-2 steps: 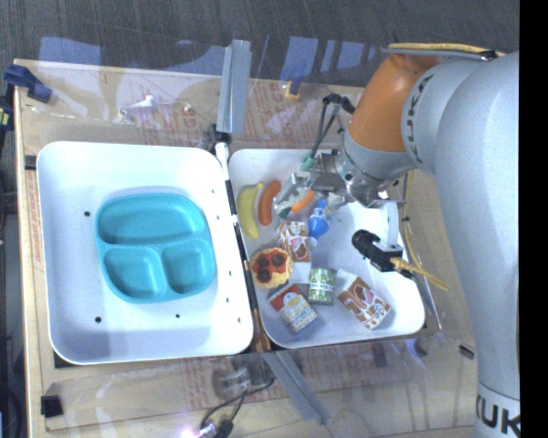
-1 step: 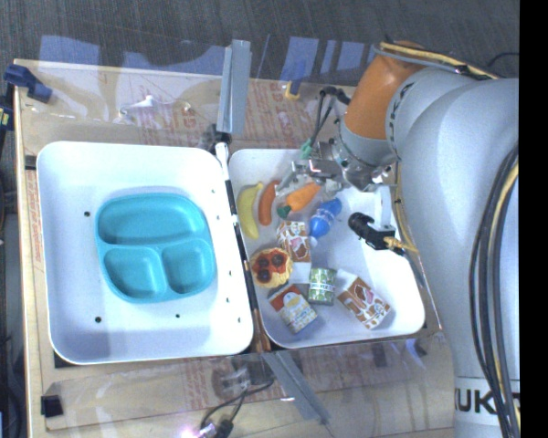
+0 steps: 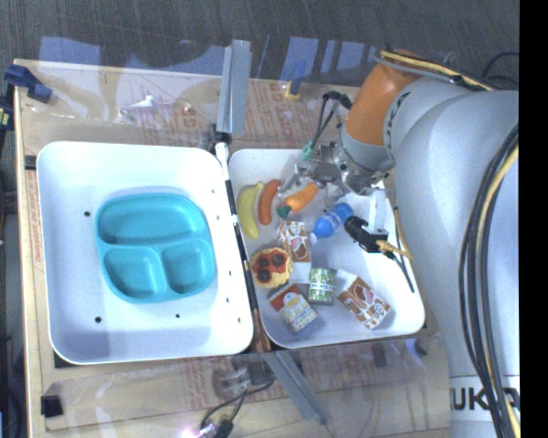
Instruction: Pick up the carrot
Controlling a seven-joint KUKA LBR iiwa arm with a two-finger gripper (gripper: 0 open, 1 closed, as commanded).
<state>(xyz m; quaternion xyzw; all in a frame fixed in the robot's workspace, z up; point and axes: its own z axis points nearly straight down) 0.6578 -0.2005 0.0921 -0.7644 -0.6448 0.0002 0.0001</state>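
Closest to the camera rose the grey arm (image 3: 457,199), which covered the right side and bent down toward the right bin (image 3: 402,313). Next in size we noted the surface (image 3: 119,108), then the left bin (image 3: 64,245) with a blue divided tray (image 3: 155,245) inside it.

At the end of the arm the jaws (image 3: 321,173) hung over the back part of the right bin, just above the carrot (image 3: 300,198). We could not tell if they were released or clenched, because the wrist hid them. We saw nothing gripped between them, so we judged the step to be the approach or the closing, with the lift not yet done.

The carrot lay near the back of the right bin, just right of a sausage (image 3: 268,201) and a banana (image 3: 247,210). Its long axis ran at a slant, the thick orange end up-right under the jaws, the green tip down-left. We judged that the next move called for closing across this axis, without catching the sausage or the blue object (image 3: 331,221) just beside.
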